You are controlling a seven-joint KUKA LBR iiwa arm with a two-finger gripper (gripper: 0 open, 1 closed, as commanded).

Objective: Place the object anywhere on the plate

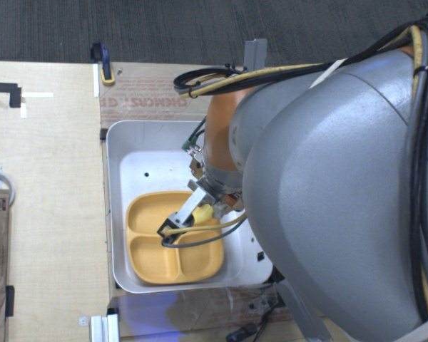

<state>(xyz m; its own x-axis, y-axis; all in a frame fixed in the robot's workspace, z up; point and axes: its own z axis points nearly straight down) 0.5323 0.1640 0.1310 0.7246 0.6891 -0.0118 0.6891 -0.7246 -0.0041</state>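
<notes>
The only lettering is red print on the brown cardboard sheet (157, 95) behind the white bin. It stands upside down and mirrored from this view, in two lines, and I cannot read its words with any certainty.

Place: robot lab | Signs: big grey arm (342, 191) with cables (221, 80), white bin (118, 191) on wooden tabletop (50, 191), tape marks (7, 91)
</notes>
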